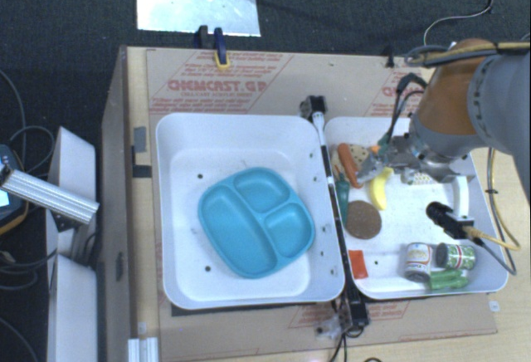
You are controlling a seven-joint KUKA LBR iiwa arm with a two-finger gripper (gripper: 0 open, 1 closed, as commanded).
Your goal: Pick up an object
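The gripper point(387, 154) is down in the far left part of the right bin point(408, 217), and whether it is open or closed cannot be made out from this angle; nothing is visibly gripped. Just beneath it lies a yellow banana point(379, 193), whose upper end is at or touching the gripper's tip. An orange carrot point(346, 165) lies just to the left, along the bin's left wall. Below the banana is a flat brown disc point(362, 220), and nearer the front edge a small red block point(358, 262). In the front right corner a pale labelled can point(418, 261) lies on its side against a green can point(455, 256). The grey arm point(498, 99) with its orange band reaches in from the right above the bin. The left bin point(191, 153) holds a blue divided plate point(255, 221), well apart from the gripper. Both bins sit on a board-covered bench point(249, 78).
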